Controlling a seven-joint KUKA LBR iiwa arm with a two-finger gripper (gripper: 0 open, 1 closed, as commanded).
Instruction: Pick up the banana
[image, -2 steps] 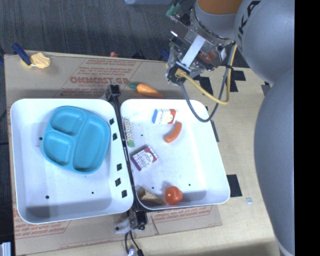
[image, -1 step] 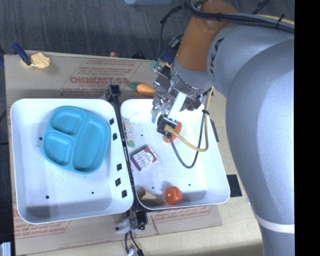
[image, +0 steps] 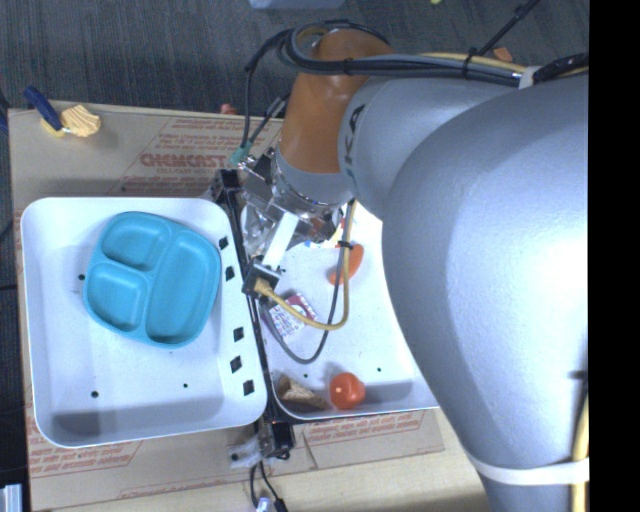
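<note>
Your gripper (image: 262, 250) hangs low by the right bin's (image: 395, 375) left wall, likely reaching for a banana under the arm (image: 480, 250), though you cannot tell how wide it is.

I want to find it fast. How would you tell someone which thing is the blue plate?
Look at the two white bins side by side and take the left bin. The blue plate lies in its upper half, apart from the walls. It is bright blue, rounded, and split into three sections, unlike the small things in the right bin.
</note>
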